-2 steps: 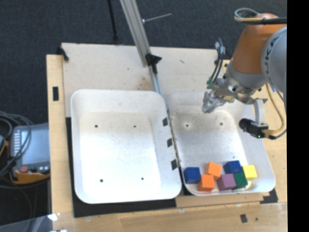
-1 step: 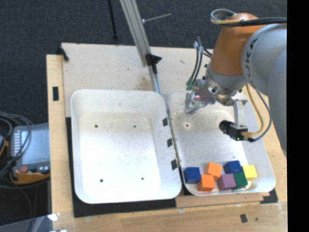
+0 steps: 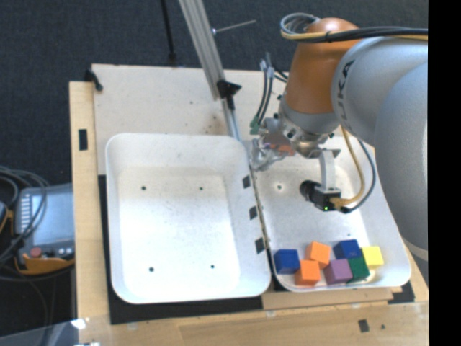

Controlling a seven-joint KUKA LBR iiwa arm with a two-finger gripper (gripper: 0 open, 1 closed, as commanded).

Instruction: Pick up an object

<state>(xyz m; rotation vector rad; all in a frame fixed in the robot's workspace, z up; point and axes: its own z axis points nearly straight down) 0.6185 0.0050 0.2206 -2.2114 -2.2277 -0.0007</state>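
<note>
Gripper (image 3: pixel 263 155) found poised low over the far end of the right-hand shallow white plastic bin (image 3: pixel 288 218), close against the wall it shares with the left-hand shallow white plastic bin (image 3: pixel 180 215). Nothing is seen held in it. Whether it is open or closed cannot be told from this angle.

Candidate objects: seven small hard-looking cubes huddled at the near end of the right-hand bin, well apart from the gripper.
- Lone blue cube (image 3: pixel 287 260) at the left end
- Two orange cubes (image 3: pixel 320 251) (image 3: pixel 309 272)
- Purple cube (image 3: pixel 336 272)
- Green cube (image 3: pixel 359 268)
- Second blue cube (image 3: pixel 347 249)
- Yellow cube (image 3: pixel 372 256)

Handling, by judgement: light, rigid, not fragile. The flat faces look smooth, so a corner or edge grip could slip. Take hold squarely across two opposite faces.

Access: the lone blue cube stands slightly clear of its neighbours and looks the easiest to take. The middle cubes touch or nearly touch one another, leaving little room to enter between them. The yellow cube is open on its right side.

Obstructions: the bin's near wall lies just beside the cluster, and the shared wall is near the lone blue cube. A slanted aluminium profile post (image 3: pixel 202 34) comes down close to the gripper.
</note>
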